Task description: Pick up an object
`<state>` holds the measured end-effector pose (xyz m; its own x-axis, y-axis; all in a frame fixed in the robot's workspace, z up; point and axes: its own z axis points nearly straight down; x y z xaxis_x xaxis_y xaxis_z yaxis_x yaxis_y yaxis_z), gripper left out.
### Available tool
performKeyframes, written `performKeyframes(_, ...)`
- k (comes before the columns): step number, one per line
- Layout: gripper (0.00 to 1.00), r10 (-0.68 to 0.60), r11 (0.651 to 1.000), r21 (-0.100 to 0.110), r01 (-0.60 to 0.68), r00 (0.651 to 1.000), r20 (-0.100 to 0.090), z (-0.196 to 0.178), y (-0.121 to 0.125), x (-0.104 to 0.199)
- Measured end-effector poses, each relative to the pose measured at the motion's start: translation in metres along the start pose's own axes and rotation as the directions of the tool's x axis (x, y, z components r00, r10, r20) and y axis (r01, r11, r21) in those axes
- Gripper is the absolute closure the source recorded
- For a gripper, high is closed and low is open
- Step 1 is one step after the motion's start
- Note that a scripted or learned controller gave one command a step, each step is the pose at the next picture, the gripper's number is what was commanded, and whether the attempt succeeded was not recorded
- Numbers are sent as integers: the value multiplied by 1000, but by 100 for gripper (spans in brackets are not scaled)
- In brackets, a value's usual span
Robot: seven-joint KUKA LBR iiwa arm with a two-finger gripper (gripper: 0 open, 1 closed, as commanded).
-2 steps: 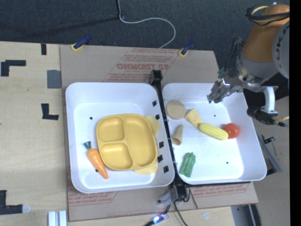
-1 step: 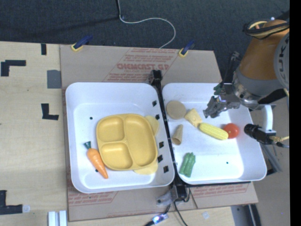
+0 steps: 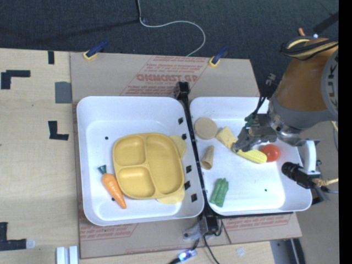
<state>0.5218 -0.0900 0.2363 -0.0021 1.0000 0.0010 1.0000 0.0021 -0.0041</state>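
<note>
Hovering low over the corn cob (image 3: 252,156) in the right bin (image 3: 275,202), gripper (image 3: 242,145) beside the tomato (image 3: 270,152); finger state impossible to tell. Nothing lifted yet; grasp and raise remaining.

Arm (image 3: 308,100): rounded grey casing w/ wide orange band above the wrist, part of a dark letter mark on the casing far from the hand (image 3: 242,143). Hand: dark grey/black metal, blocky. Thin black cable runs up behind the hand. Black cylindrical piece w/ white bracket just beside.
</note>
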Motion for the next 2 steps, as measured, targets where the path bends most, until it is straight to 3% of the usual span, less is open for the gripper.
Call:
performKeyframes(1,100,1,1000,2,-1,1000,0,24,-30,23)
performKeyframes(2,100,1,1000,-3,-1,1000,1,17,-23,15)
